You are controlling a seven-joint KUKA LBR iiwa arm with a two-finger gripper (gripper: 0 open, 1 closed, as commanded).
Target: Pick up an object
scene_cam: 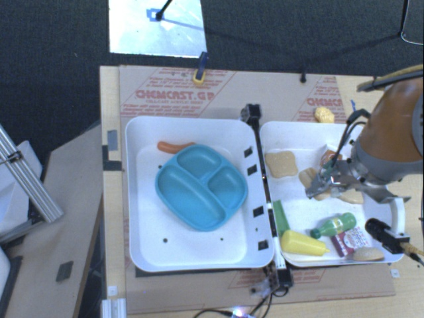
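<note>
We saw gripper (320, 185) low in right bin (301, 132), jaw state unclear; tan toy pieces (311, 177) looked light, stiff—grab by edges.

"CHEMCAST GP" in red on the brown protective sheet (173, 93) under the bins, repeated at upper right.

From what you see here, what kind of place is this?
Probably a robot lab bench for grasping tests: two white bins, toy food such as a green bottle, and the arm's claw low in the right bin.
</note>
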